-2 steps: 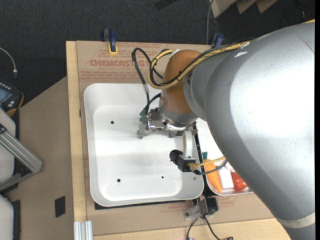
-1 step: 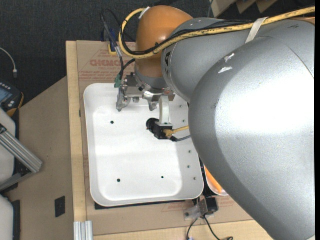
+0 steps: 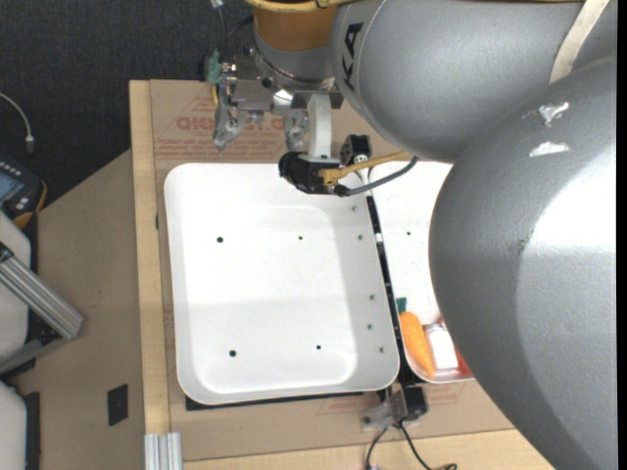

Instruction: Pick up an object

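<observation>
My hand [image 3: 227, 125] hangs past the far rim of the near-side bin [image 3: 176, 262], over the brown desk [image 3: 147, 262] rather than over either bin floor. From this slant I cannot tell how far open it is. I see nothing in it that I could call held.

I judge that it sits out there because nothing has been chosen yet. This bin's white floor shows only a few small dark dots, so there is nothing to take from it. What I could take lies in the other bin [image 3: 411, 213], and my own arm [image 3: 490, 164] covers most of that one.

At that bin's near end, against the wall it shares with the first bin, lies an orange object [image 3: 413, 341]. It is well apart from my hand, at the opposite end of the desk. It is long and smooth, rounded at the far tip and widening toward the near end, rather like a carrot. It lies flat with its length along the dividing wall.

Touching it on the side away from the wall is a white and red thing [image 3: 443, 352], partly under my arm, whose shape I cannot make out.

Being so close to the wall, the orange object leaves little room on that side. I expect a grasp across its narrow width would crowd both the wall and its neighbour.
</observation>
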`<act>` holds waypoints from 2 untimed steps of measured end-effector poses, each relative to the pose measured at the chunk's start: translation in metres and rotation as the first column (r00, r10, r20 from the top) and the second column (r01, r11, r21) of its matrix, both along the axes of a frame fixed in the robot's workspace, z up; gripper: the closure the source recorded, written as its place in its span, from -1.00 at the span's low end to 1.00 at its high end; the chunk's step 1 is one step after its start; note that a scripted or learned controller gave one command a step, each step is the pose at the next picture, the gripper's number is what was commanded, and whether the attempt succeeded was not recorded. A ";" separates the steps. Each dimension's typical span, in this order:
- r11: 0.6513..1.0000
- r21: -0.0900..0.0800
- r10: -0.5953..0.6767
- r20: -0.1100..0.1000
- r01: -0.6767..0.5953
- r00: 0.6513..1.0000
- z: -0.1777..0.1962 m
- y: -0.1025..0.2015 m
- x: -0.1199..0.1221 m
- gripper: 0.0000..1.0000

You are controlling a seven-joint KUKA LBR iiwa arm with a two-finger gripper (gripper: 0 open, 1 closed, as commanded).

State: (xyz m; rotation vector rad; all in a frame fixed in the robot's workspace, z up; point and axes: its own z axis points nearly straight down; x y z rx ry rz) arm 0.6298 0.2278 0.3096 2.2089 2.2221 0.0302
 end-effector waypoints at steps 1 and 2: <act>1.000 -0.009 -0.003 -0.016 0.002 1.000 0.000 -0.002 -0.002 1.00; 1.000 -0.004 -0.004 -0.002 0.004 1.000 0.133 -0.003 0.038 1.00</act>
